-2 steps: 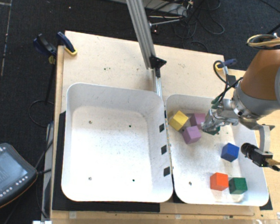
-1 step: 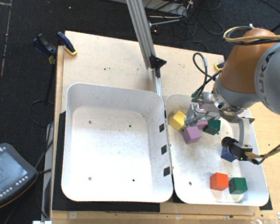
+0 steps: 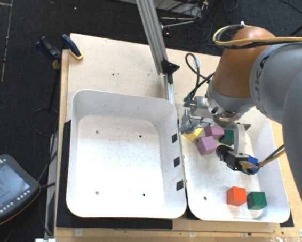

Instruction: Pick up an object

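Nearest the camera, a small orange cube (image 3: 236, 196) and a dark green cube (image 3: 257, 200) sit touching at the near end of the right white bin (image 3: 277, 142), well apart from the arm. Farther in, a cluster of light purple blocks (image 3: 207, 144), a yellow piece (image 3: 193, 134) and a teal block (image 3: 228, 136) lies against the bin's left wall, directly under the end effector (image 3: 222, 135). Whether it is open or closed I cannot tell; the wrist hides it. A good grasp probably means centring on one purple block and descending straight, keeping off the wall and the neighbours. The left white bin (image 3: 88, 103) sits beside it on the table (image 3: 120, 61).
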Available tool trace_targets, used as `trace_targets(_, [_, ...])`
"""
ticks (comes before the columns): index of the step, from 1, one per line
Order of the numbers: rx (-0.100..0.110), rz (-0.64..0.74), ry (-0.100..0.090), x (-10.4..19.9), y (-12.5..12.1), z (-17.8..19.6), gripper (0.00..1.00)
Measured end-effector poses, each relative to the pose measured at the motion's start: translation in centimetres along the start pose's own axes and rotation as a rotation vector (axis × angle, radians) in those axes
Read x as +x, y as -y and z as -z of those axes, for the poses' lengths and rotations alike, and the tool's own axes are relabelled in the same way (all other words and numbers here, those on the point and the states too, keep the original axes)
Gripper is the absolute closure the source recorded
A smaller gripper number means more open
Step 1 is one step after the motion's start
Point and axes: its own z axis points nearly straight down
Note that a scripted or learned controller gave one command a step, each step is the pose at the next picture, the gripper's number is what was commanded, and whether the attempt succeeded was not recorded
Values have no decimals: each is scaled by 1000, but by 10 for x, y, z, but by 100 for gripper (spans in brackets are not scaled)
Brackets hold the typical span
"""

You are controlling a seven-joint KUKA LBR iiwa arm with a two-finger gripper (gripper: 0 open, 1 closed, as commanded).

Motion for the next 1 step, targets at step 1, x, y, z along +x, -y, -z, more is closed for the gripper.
trace_targets(1, [-1,-1,-1,53,0,14,100])
